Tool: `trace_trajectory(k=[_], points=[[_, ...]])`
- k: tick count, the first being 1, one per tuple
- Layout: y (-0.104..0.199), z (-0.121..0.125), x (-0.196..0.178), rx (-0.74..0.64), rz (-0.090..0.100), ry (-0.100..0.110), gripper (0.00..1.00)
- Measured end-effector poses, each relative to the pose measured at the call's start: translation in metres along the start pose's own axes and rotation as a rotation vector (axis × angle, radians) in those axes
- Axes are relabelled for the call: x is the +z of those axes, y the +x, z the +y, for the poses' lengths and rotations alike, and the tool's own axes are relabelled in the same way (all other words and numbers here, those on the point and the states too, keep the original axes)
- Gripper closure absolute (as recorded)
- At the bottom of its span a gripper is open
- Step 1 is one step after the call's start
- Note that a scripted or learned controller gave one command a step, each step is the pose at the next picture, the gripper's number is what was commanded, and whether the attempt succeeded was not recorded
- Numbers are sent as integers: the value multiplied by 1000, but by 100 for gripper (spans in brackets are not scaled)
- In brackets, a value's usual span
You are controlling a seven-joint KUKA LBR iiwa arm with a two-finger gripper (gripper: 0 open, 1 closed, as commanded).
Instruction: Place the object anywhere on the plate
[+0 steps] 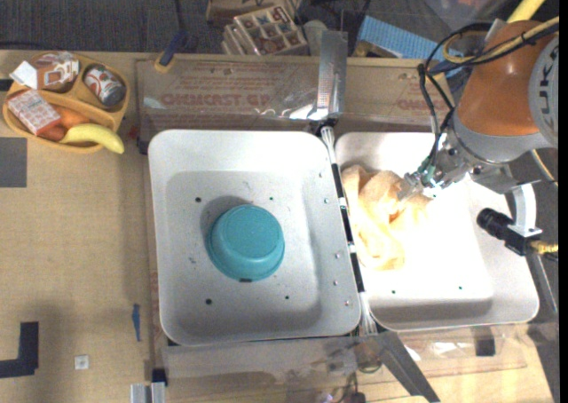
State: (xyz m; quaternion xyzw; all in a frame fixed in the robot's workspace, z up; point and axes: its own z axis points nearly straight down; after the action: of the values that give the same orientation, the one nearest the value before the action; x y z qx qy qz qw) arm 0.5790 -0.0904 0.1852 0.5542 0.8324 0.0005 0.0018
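Observation:
A teal plate (247,241), round and turned like a shallow bowl, rests in the middle of the left bin (177,170). A pale yellow, soft-looking object (377,210) lies at the left side of the right bin (461,295), close to the divider. My gripper (417,186) comes down from the right and sits at the object's upper right edge, touching or nearly touching it. The fingertips are small and dark against the object, so their spacing is unclear.
A wooden tray (62,108) with a banana and snack packs sits on the bench at far left. A cardboard wall (240,95) runs behind the bins. A black fitting (501,225) juts over the right bin's right side.

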Motion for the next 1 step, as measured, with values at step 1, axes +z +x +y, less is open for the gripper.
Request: trace_trajectory(k=[1], points=[[-2,0,-40,1,-1,0,100]])
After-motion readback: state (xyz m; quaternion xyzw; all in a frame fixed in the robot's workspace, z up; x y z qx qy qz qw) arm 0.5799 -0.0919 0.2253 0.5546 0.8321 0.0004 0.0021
